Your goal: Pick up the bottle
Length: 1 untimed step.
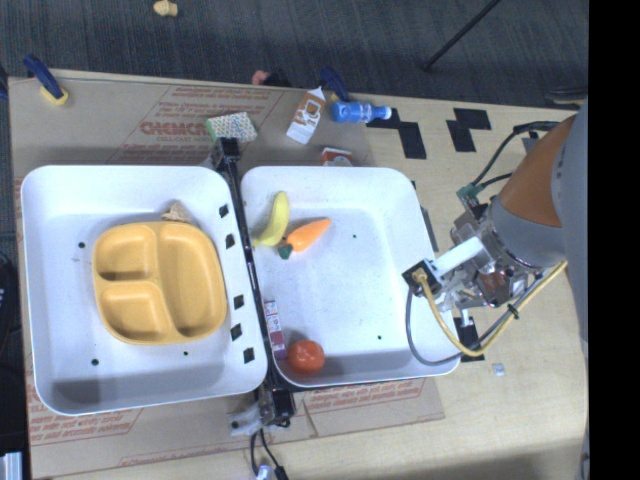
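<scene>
A small blue bottle with a clear cap end lies on its side on the bench, behind the right bin's far rim and outside both bins. My gripper hangs over the right bin's right rim, near its front corner, wrapped in yellow and black cables. It is far from the bottle, which sits well up and to the left of it. Nothing shows in the gripper.
In the right bin lie a banana, a carrot and a tomato. The left bin holds a yellow divided plate. A small carton and a patterned sponge rest on the bench near the bottle.
</scene>
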{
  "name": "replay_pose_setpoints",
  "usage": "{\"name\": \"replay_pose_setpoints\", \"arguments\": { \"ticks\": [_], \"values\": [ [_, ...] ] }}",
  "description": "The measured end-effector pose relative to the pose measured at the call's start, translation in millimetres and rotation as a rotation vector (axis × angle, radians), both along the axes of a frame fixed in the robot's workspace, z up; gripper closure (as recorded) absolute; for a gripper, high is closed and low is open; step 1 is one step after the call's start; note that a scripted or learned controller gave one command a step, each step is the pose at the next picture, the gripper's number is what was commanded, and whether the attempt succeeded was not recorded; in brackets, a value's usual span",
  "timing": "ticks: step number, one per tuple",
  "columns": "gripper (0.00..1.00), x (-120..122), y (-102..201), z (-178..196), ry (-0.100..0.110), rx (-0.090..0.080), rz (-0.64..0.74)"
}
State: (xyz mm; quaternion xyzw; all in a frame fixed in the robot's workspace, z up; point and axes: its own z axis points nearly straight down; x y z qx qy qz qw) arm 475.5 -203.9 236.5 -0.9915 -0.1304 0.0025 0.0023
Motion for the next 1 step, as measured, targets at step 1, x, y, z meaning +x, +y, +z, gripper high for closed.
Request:
{"name": "replay_pose_setpoints", "arguments": {
  "ticks": [1],
  "values": [
    [1.0,0.3,117.6,-4.3,0.001,0.0,0.111]
  ]
}}
